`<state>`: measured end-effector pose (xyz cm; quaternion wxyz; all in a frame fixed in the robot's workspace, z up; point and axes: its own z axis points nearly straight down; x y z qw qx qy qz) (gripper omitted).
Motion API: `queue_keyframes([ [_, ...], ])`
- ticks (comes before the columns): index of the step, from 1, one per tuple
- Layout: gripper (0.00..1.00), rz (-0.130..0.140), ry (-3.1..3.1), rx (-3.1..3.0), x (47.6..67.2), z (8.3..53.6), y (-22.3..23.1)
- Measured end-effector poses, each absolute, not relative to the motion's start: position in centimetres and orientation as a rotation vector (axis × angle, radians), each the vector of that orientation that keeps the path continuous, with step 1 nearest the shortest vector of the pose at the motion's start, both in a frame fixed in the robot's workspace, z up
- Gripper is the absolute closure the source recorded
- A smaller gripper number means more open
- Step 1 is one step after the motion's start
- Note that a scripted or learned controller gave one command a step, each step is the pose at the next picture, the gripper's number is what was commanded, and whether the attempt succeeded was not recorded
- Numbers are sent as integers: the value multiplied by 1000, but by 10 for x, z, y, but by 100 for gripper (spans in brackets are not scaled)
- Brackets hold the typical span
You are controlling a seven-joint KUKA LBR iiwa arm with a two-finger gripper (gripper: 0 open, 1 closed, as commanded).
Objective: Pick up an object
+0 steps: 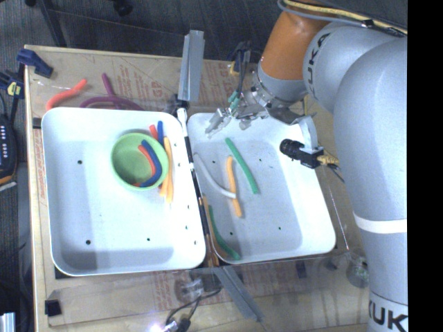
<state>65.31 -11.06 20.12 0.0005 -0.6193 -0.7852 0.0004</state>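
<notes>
1. Arm (pixel 360 116): one, grey with orange band, enters from the right of the view. Its wrist hangs over the upper edge of the right bin.

2. Surface (pixel 138 75): one bench, carrying two white bins side by side.

3. Left bin (pixel 83 213): holds one green bowl (pixel 131 161) in its upper right part. Short strips, red, blue, orange and yellow, lie in the bowl and over its right rim; they overlap too much for an exact count, at least four.

4. Right bin (pixel 291 220): holds four loose strips. One green strip (pixel 242 164), one orange strip (pixel 235 185), one white strip (pixel 214 182), one dark green strip (pixel 220 237) along the lower left wall.

5. Jaws (pixel 232 116): at the upper left corner of the right bin, just above its rim. Empty; nothing sits between the fingers. They appear to stand apart, though the metal linkage there is cluttered.

6. Key relation: the green strip is the nearest candidate. Its upper end lies just below and slightly right of the jaws in the view. Long axis runs from upper left to lower right, diagonal across the bin floor. The orange strip lies just beside it, nearly parallel, steeper, a little further down.

7. Judgement: a short move down the view and a descent would be needed, with the jaws closing across the strip's narrow width. Thin, flat strips on a smooth floor may slip out.

8. Outside the bins: one orange-red strip (pixel 66 94) and one purple loop (pixel 111 101) on the surface, upper left.
</notes>
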Motion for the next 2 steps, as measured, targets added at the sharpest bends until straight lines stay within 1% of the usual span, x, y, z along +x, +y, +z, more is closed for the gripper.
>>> queue_keyframes([
  [1,0,2,-2382,-2047,657,92,-152],
  [2,100,2,-2388,-2044,658,104,-153],
])
